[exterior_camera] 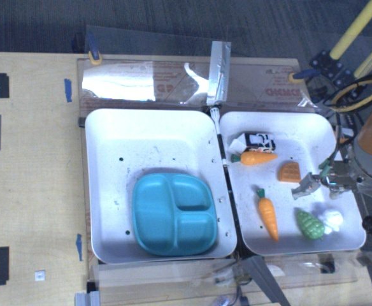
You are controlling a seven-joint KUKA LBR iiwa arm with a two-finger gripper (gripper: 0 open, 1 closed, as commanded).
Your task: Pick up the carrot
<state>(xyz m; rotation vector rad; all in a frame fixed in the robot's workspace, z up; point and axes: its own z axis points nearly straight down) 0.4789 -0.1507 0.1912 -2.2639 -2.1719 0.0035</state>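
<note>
Low at the right of the frame, over the right bin [326, 127], I have the tool [308, 186] hanging just inside the bin's right wall, with the grey wrist and orange band running off the right edge behind it. I cannot tell from this slant whether it is open or closed, and I see nothing between its tips.

Two carrots lie in this bin, so I have to choose. The nearer carrot [269, 217] sits left of and below the tool, lying nearly upright in the frame with its green top toward the upper edge and its tip toward the lower wall; it has bare floor on both sides. The second carrot [258, 159] lies crosswise higher up, close against a black-and-white toy [258, 141]. My judgement is that the lower one is the cleaner target: I would slide the tool left and a little down, turn it so the grip closes across the carrot's width near its thick middle, and descend straight, since a grip along the length or near the taper may squeeze it out.

Just beside the tool, toward the upper left, rests a small orange wedge-shaped piece [289, 172]; below it, near the lower right corner, a green bumpy vegetable [309, 225] touches a white lump [333, 220].

Across the divider, the left bin [109, 139] holds a blue compartment tray [174, 214] in its lower half, with nothing in its compartments. Both bins rest on the wooden tabletop [33, 171].
</note>
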